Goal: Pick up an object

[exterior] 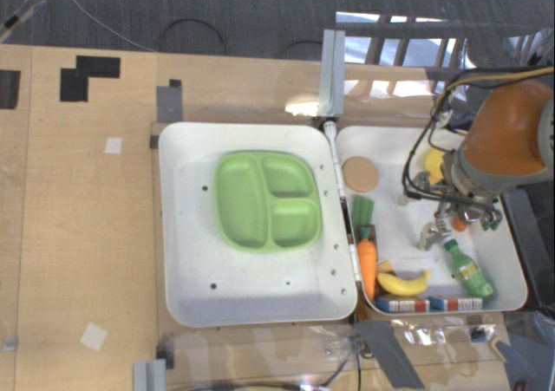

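Note:
The right bin (392,229) holds several toy foods. A tan round disc (361,174) lies at its far left, with a green piece (362,209) and an orange carrot (368,266) along the left wall below it. A yellow banana (403,281) lies near the front, beside a flat printed box (429,303) against the front wall. A green bottle (466,270) lies tilted at the front right. My gripper (442,229) hangs low over the bin's middle, just above and left of the bottle's cap. A yellow object (434,161) is partly hidden behind the arm.
The left bin (186,233) holds a green divided plate (266,200). A metal post (330,77) stands behind the wall between the bins. The arm's orange band (512,129) hangs over the right bin's far right part.

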